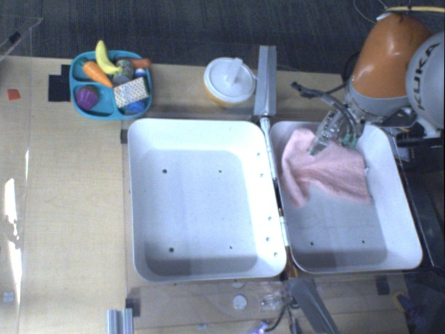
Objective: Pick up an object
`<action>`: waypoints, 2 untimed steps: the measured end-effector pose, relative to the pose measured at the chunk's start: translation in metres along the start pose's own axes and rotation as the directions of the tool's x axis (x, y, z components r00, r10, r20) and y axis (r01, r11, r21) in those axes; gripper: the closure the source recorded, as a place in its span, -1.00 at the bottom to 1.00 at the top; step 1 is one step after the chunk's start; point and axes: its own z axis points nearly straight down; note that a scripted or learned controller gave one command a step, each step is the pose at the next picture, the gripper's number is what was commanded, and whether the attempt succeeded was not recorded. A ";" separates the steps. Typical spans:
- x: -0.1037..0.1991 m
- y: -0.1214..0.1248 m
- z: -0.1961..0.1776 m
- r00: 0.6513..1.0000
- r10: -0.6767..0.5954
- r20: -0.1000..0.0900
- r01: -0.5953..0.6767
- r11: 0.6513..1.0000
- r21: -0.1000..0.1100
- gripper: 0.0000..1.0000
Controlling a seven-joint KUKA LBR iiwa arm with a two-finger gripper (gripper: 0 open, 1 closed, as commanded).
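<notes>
A crumpled pink cloth towel lies in the right shallow white plastic bin, bunched across the far half of its floor, with one fold trailing toward the left wall. The grey arm with the orange band reaches in from the far right, and its pincer is low over the far edge of the towel, its tips at or just above the fabric. Whether the tips are spread or closed I cannot tell, nor whether any cloth is caught between them.

The left shallow white plastic bin sits just beside the right one, the 2 separated by a narrow grey metal divider that runs to the far side of the tabletop. Beyond the left bin, a round white lidded container on a yellow base stands near the divider. Further left, a blue compartment tray holds toy foods, among them a yellow banana and an orange carrot.
</notes>
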 end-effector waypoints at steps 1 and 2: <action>0.014 0.040 -0.016 0.985 0.170 0.001 -0.170 0.985 -0.001 1.00; -0.001 0.018 -0.017 0.995 0.102 0.002 -0.102 0.995 0.000 1.00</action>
